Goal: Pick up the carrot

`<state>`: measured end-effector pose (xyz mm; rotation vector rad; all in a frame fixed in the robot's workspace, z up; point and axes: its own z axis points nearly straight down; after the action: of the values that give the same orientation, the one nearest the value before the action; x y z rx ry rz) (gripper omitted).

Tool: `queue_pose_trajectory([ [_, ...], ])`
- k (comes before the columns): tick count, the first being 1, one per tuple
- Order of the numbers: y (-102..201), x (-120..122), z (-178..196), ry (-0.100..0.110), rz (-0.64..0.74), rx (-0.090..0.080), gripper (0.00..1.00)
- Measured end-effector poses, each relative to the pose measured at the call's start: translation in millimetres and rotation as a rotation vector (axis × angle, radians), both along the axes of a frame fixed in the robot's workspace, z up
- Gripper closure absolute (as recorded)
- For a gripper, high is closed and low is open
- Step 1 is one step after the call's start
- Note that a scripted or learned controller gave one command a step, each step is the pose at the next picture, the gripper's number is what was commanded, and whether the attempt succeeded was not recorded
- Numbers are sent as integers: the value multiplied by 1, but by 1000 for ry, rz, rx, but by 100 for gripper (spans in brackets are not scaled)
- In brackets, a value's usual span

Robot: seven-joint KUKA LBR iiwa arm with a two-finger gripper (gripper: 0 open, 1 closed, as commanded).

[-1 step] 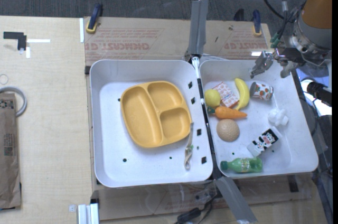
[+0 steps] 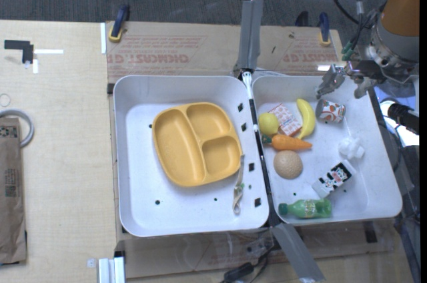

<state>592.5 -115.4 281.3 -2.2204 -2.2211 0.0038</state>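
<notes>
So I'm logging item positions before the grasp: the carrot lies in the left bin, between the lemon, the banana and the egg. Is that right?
Not quite. The camera view shows the carrot in the right bin, not the left one. The rest holds: it lies between the lemon, the banana and the egg. The left bin holds the yellow plate.
</notes>
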Motion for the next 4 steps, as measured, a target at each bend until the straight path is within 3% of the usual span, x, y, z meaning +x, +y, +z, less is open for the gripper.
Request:
queue_pose_trajectory([
  [1, -17, -5, -102, -1, 350, 1, 0],
  [2, -1, -59, -168, -1, 507, 2, 0],
  [3, 1, -26, -182, -11, 581, -2, 0],
  [4, 2, -24, -172, -15, 578, -1, 100],
])
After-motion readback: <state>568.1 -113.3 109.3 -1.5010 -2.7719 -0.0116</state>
